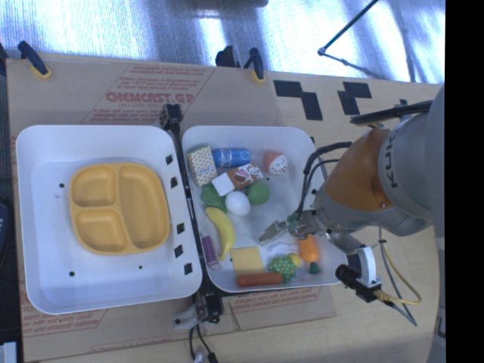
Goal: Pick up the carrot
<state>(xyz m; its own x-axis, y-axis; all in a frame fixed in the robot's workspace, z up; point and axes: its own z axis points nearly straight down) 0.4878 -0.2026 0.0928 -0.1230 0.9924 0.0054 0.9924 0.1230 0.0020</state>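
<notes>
The arm [382,176] reaches in from the right, bent low over the right bin [302,138], orange band above the wrist. Its gripper [291,229] points left near the bin's lower right; its state cannot be told. The carrot [308,249] lies just beside it, next to the broccoli [282,266].

One fixed camera looks down at a slant from above the surface [249,97], taking in both white bins [38,225] from moderately near.
</notes>
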